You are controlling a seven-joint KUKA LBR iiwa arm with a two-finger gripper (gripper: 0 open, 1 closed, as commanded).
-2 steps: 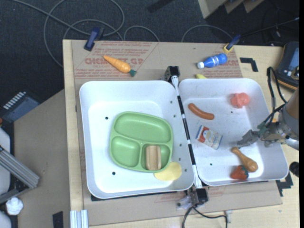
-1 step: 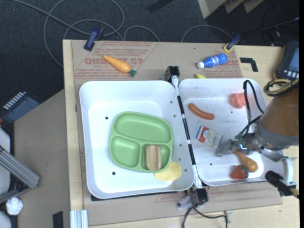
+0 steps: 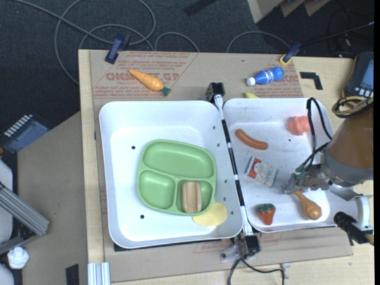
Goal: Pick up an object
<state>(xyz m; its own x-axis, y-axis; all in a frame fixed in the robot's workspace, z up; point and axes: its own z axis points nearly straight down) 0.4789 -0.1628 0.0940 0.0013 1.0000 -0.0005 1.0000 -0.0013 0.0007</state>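
half the pincer (image 3: 295, 183) hides under the arm (image 3: 350, 150); grip state unclear.

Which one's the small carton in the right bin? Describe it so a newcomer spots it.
Start at the right shallow white bin. Near its middle, below the orange-red toy sausage, lies the small flat white carton with red and blue print, tilted. It is the only boxy, printed item there; its neighbours are rounded toy foods.

The arm (image 3: 356, 147) was cut off by the right edge. Its bulk hid the jaws' fingers, so their spread could not be told. Left of the jaws, the print on the small packet (image 3: 262, 171) was too small to read.
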